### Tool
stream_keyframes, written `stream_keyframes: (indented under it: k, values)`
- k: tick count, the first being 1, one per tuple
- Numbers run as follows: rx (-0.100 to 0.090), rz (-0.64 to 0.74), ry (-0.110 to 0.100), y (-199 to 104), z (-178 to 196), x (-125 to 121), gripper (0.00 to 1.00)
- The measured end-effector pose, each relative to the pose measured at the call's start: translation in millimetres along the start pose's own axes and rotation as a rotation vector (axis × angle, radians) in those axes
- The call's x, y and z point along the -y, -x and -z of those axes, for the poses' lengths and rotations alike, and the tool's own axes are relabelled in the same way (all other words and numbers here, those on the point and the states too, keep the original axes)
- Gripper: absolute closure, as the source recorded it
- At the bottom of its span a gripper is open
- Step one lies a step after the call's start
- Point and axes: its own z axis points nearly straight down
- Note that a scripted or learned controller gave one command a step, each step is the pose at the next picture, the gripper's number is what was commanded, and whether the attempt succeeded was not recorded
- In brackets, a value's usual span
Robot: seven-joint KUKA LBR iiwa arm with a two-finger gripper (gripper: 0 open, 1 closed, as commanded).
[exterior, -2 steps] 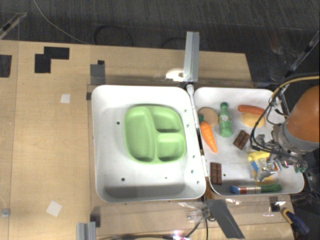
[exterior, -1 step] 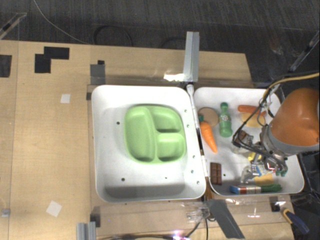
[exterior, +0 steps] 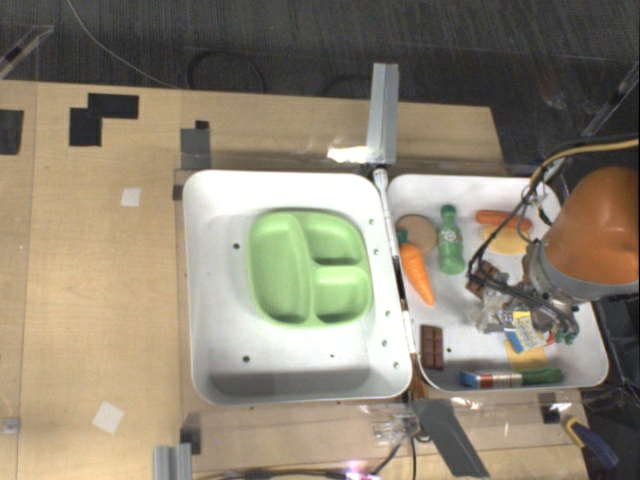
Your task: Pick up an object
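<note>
This looks like a robot lab: a wooden bench (exterior: 90, 298) with black marker squares (exterior: 100, 116) at the upper left, metal brackets (exterior: 382, 113), loose cables (exterior: 560, 163), grey carpet (exterior: 300, 18) along the top, and toy food in a white bin (exterior: 590, 363)

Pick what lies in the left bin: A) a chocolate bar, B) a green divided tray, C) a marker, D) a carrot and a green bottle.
B: the green divided tray sits alone in the left bin; the other items listed lie in the right bin.
</note>
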Motion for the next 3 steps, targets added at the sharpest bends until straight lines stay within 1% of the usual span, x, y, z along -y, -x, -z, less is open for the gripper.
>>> stream_keyframes:
  k: [1,2,3]
  values:
    - [-0.029,0.325,0.010,49,45,24,1.00]
    - [-0.030,0.326,0.011,49,44,24,0.00]
    - [-0.011,0.282,0.005,31,-11,24,0.00]
